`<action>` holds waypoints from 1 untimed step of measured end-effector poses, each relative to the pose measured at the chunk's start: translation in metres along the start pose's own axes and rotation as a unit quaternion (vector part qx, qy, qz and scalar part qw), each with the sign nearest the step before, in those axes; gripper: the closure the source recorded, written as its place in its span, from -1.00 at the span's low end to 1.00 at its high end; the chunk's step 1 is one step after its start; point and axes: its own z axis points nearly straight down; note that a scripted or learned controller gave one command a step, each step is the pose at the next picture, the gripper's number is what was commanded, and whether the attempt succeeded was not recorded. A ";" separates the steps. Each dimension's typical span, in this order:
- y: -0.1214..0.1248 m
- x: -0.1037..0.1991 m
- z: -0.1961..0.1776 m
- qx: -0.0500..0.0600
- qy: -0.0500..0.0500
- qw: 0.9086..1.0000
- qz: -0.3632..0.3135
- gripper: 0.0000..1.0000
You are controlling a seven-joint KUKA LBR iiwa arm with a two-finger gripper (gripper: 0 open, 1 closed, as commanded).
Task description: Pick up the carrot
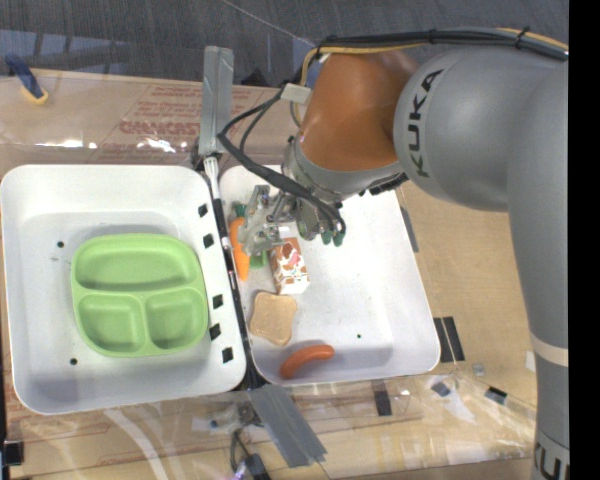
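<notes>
Carrot [239,249]: one, orange with a green top, lying along the left wall of the right bin [400,308], close to the divider between the bins. Just beside it, the gripper [272,230] hangs low over the same bin; whether it is wide, narrow or holding anything cannot be told from this angle. One small carton [291,266] sits just under the gripper, one slice of toast [273,318] lies below that, and one sausage [307,359] rests near the bin's front wall. One green divided plate [137,294] with three compartments sits in the left bin [30,208]. Two white bins rest on a brown bench [110,118] covered with clear plastic sheeting.
</notes>
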 end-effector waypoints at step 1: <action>0.065 0.063 0.002 0.000 0.003 1.000 0.027 1.00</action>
